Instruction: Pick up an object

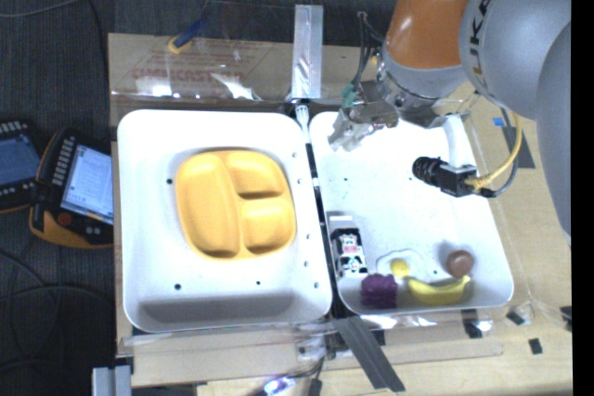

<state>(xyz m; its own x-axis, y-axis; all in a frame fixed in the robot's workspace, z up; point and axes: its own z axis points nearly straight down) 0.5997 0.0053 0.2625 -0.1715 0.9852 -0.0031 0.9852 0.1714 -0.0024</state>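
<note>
- While the claw (357, 127) hangs over the far-left corner of the right bin (483, 209), close to the divider between the two bins, nothing shows between its fingers, and the slanted view does not settle whether they are spread or pressed together
- The candidates for picking lie well apart from it, bunched along the near edge of that same bin: a purple piece (378, 289), a banana (436, 290) lying flat beside it, a brown round thing (458, 261) just behind the banana's right end, a small white-and-yellow item (399, 264) that may be a toy egg, and a little printed carton (347, 253) against the divider wall
- The left bin (139, 227) carries a yellow compartment tray (237, 202), broad and shallow, likely a poor fit for a two-finger pinch
- To do this step well, the arm would probably need to travel toward the near edge of the right bin and choose one item that stands free on two sides
- The brown round thing looks the most separate; the banana and purple piece touch or nearly touch, so closing there risks nudging both
- A descent straight down, with fingers set across the narrow width of the chosen item, seems wisest
- The bin wall sits close to all of them, so the approach should leave the outer finger room to avoid striking the rim
</note>
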